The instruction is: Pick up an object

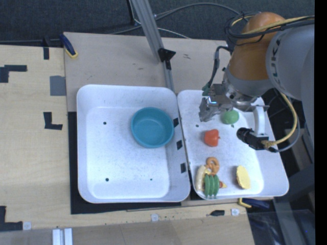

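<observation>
My gripper (pixel 207 111) hangs over the upper part of the right bin (pixel 271 180), its dark fingers pointing down. A green round object (pixel 230 117) lies just to the right of the fingers, apart from them. A red pepper-like object (pixel 211 137) sits below the gripper in the bin's middle. Near the front edge lie an orange pretzel-shaped piece (pixel 212 163), a green corrugated piece (pixel 210 183) beside a pale banana-like piece (pixel 200 176), and a yellow piece (pixel 243 177). Nothing shows between the fingers.
A blue bowl (pixel 152 127) stands in the left bin (pixel 102 182), toward its upper right. A slanted metal pole (pixel 148 24) crosses behind the bins. The arm's body (pixel 255 50) and a black cable fitting (pixel 253 138) overhang the right bin's right side.
</observation>
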Tool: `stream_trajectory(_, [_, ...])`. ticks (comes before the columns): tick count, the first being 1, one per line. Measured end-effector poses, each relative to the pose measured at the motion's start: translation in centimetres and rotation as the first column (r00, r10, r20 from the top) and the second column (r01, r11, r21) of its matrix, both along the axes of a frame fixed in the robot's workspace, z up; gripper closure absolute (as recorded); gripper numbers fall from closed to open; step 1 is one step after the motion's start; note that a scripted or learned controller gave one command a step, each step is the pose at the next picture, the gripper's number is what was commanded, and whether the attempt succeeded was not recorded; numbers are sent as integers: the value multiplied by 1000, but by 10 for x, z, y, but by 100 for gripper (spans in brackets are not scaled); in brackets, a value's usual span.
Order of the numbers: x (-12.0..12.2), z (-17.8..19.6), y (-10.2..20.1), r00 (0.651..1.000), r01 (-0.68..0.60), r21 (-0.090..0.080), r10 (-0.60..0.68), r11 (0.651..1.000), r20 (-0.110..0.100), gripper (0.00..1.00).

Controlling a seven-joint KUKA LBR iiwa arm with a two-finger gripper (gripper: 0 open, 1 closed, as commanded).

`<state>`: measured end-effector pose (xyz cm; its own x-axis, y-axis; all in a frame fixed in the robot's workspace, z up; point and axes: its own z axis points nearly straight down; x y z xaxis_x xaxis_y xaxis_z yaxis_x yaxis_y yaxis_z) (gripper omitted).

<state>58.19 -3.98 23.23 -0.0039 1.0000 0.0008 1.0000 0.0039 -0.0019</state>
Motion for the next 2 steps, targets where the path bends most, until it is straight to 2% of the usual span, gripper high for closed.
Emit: stream_trajectory(2, [-44, -6, 112, 1000, -1, 0, 1, 1000, 1, 100])
